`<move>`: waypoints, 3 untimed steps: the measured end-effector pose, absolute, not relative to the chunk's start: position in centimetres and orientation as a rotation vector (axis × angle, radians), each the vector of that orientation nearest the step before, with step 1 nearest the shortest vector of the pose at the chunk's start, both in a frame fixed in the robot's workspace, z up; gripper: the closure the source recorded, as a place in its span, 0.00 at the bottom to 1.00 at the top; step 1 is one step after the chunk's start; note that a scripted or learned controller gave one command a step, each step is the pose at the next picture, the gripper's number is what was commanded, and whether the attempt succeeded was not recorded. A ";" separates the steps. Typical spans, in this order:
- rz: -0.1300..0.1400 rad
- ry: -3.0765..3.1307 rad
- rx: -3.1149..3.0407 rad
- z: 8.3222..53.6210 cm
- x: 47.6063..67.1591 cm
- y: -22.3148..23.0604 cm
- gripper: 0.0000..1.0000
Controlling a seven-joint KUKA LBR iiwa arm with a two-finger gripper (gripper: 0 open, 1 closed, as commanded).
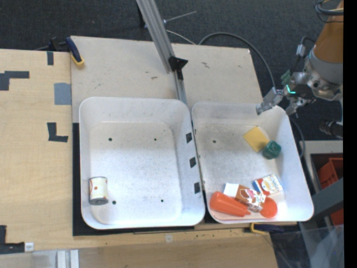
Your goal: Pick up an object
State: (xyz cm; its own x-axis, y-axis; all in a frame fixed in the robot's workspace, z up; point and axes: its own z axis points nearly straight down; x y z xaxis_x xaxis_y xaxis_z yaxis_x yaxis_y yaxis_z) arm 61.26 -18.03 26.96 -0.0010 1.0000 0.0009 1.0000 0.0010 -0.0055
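Observation:
My gripper (280, 105) hangs over the back right corner of the right bin (223, 121), fingers apart with nothing between them. A yellow block (256, 138) and a small teal object (272, 149) lie in that bin just in front of the gripper. Along the bin's front edge lie an orange carrot-shaped toy (228, 204), a white and orange packet (268, 185), a brown packet (247, 195) and a red-orange piece (269, 208). In the left bin (139, 110), a small can (98, 190) rests at the front left corner.
A slanted metal pole (159, 29) rises behind the two bins, and a black cable (234, 38) loops across the bench at the back. A blue and yellow clamp (75, 50) lies at the bench's back left.

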 end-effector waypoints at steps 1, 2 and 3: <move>0.002 -2.224 -2.219 27.2 61.3 -18.0 0.00; 0.008 -2.220 -2.215 21.0 61.4 -17.3 0.00; 0.009 -2.219 -2.215 14.5 61.1 -16.9 0.00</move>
